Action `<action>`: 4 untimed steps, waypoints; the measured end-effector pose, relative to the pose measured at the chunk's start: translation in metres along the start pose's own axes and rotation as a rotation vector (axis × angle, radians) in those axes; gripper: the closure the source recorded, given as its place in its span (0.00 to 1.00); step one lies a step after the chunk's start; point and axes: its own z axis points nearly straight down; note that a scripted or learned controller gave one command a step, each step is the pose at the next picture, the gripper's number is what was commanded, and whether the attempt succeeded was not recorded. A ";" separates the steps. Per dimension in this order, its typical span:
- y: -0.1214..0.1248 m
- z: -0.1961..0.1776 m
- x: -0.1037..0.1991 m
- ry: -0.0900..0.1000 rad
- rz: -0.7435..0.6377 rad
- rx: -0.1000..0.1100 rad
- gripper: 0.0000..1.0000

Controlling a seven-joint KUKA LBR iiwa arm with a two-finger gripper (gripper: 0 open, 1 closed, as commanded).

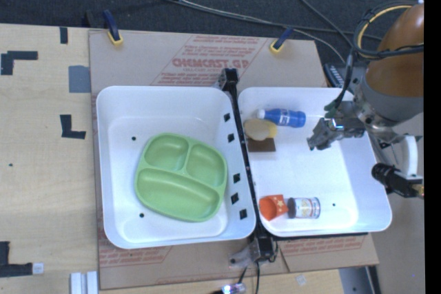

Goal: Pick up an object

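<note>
Fingers (321,140) over right bin (365,217), near blue bottle (284,118)

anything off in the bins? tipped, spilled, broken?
Both bottles lie on their sides in the right bin: the blue bottle near the back, the orange-capped bottle at the front. No spill or damage visible. Green divided plate sits flat in the left bin.

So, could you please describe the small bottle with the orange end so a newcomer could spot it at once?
Find the right-hand white bin. Along its near edge, in the corner by the black divider, lies the bottle on its side. Its orange end and dark label distinguish it from the blue bottle at the bin's far side.
</note>
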 end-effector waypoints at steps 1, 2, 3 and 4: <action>0.001 -0.031 0.000 0.001 0.001 0.003 1.00; 0.012 -0.027 0.054 0.001 -0.003 0.006 1.00; 0.034 -0.022 0.103 0.001 -0.003 0.006 1.00; 0.040 -0.010 0.154 0.001 -0.004 0.008 1.00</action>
